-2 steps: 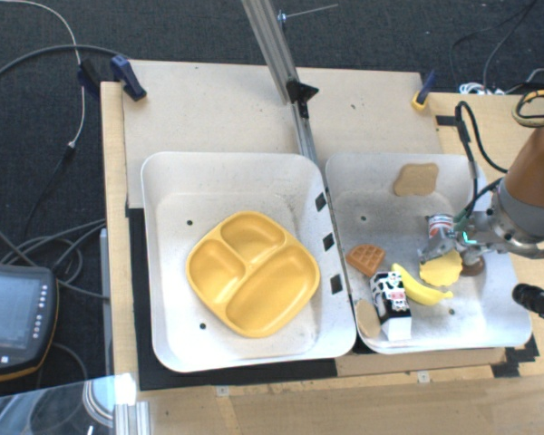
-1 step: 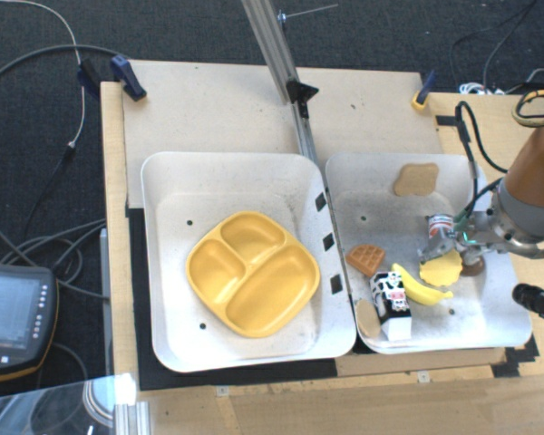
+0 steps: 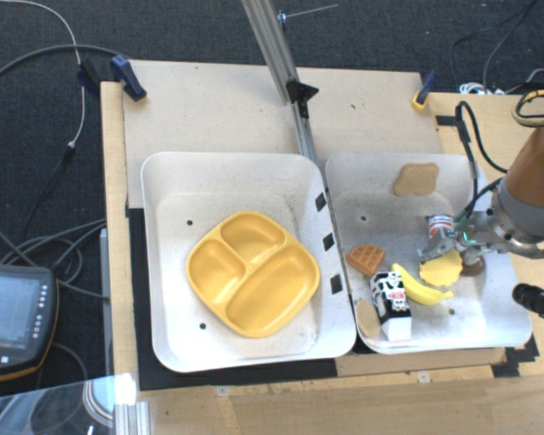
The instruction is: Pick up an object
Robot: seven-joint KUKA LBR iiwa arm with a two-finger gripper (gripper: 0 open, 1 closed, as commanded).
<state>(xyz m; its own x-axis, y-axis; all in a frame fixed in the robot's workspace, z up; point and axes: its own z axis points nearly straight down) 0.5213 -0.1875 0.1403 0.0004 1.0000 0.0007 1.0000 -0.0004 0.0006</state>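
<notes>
Presently the pick is not done: the gripper (image 3: 446,240) sits low in the right bin (image 3: 490,333), just above a yellow slice (image 3: 442,268) beside the banana (image 3: 417,289). Nothing is seen lifted; whether the jaws are parted or closed cannot be told. The left bin (image 3: 163,243) holds a yellow divided plate (image 3: 252,273). Both bins rest on a pale board (image 3: 218,107) over dark carpet (image 3: 36,107) strewn with cables.

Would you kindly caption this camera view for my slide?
Gripper low over toy food in the right bin; a yellow divided plate lies in the left bin.
</notes>
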